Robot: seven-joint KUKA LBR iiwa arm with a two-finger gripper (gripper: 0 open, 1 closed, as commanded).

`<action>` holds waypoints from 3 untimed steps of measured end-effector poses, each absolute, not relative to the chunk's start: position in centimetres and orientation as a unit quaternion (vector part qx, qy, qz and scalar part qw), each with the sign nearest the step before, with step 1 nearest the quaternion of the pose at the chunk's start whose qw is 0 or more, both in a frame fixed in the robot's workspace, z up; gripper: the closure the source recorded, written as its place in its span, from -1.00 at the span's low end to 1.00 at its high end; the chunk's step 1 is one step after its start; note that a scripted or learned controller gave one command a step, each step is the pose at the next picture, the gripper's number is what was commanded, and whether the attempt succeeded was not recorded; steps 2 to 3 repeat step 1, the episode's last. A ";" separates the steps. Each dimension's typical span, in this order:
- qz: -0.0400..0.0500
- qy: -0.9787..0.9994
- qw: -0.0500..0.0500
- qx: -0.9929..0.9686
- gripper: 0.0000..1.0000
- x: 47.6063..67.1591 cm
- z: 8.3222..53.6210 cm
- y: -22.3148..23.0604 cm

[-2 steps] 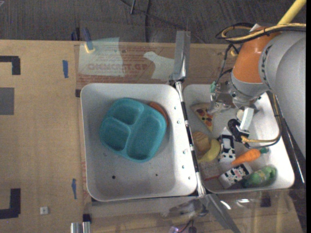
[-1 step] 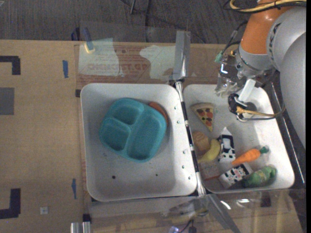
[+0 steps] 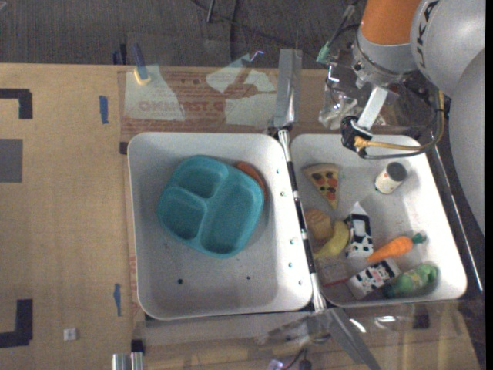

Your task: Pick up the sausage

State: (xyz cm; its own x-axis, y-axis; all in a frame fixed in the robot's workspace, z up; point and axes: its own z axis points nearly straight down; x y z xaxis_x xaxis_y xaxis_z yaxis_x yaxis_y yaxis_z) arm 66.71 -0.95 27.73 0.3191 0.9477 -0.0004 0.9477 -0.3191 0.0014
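The end effector (image 3: 339,108) hangs below the orange-banded arm (image 3: 408,14) over the back rim of the right bin (image 3: 420,206), near that bin's far left corner. The slanted view does not let me tell whether it is open or closed. It is apart from everything lying in the bins. The sausage (image 3: 253,173) lies in the left bin (image 3: 208,284), a reddish-orange piece tucked against the far right rim of the teal divided plate (image 3: 212,205). The plate hides part of it, and it sits close to the wall shared by the two bins. That leaves only a narrow gap between plate edge and wall around the sausage. Bare white floor shows in front of the plate and along its left side. In the right bin, a pizza slice (image 3: 325,182) lies nearest the end effector, and a small white bottle with a dark cap (image 3: 390,177) is off toward the right wall, with bare floor between them. Toward the front, things crowd together: a bread roll (image 3: 316,223) touching a banana (image 3: 334,240), a cow-patterned carton (image 3: 357,235) just beside the banana, a carrot (image 3: 393,247), a second carton (image 3: 373,277) and a green vegetable (image 3: 414,278) at the front right corner. The pale wooden desk (image 3: 62,206) lies open to the left of the bins.
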 end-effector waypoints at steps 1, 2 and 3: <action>0.000 0.584 0.000 0.812 -1.00 66.7 27.7 -0.9; 0.000 0.584 0.000 0.812 -1.00 66.7 27.7 -0.9; 0.000 0.584 0.000 0.812 -1.00 66.7 27.7 -0.9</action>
